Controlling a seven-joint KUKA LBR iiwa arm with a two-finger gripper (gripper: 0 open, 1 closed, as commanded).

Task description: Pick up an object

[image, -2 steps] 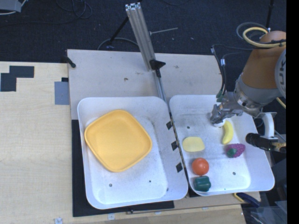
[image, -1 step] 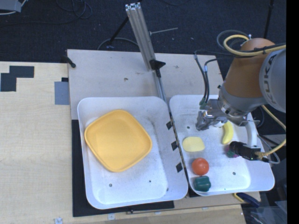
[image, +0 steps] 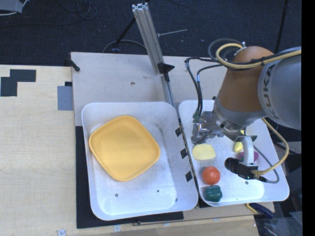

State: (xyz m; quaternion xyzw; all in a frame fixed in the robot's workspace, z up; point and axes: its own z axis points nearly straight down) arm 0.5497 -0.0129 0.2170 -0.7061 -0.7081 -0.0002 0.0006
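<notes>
Right, my gripper [image: 201, 134] hangs just above the pale yellow rounded block [image: 204, 152] in the right white bin [image: 275, 193]; finger state unclear, so I centre before descending.

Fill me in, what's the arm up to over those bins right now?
The KUKA arm reaches in from the right and is bent low over the right bin, its gripper just above a pale yellow object. A red ball and a dark green piece lie in front of that. Nothing looks lifted yet. The left bin holds a yellow plate.
</notes>
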